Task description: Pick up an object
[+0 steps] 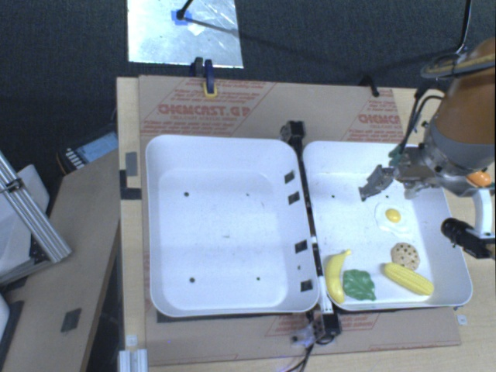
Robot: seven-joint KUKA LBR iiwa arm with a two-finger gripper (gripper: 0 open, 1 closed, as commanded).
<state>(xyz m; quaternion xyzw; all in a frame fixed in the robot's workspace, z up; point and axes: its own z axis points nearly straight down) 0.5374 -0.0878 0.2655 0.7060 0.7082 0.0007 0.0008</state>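
Camera view | grey two-finger gripper point(373, 183) is seen low over right white bin point(345, 161), above fried egg toy point(392, 217); grip state cannot be told | yellow banana point(335, 276), green leaf point(359, 284), round cookie point(404, 255), yellow corn cob point(408, 279) are grouped along front wall

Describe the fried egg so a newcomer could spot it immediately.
Look in the right-hand bin, where the toys lie. The fried egg lies flat just below the gripper, above the cookie. It alone is white with a round yellow yolk.
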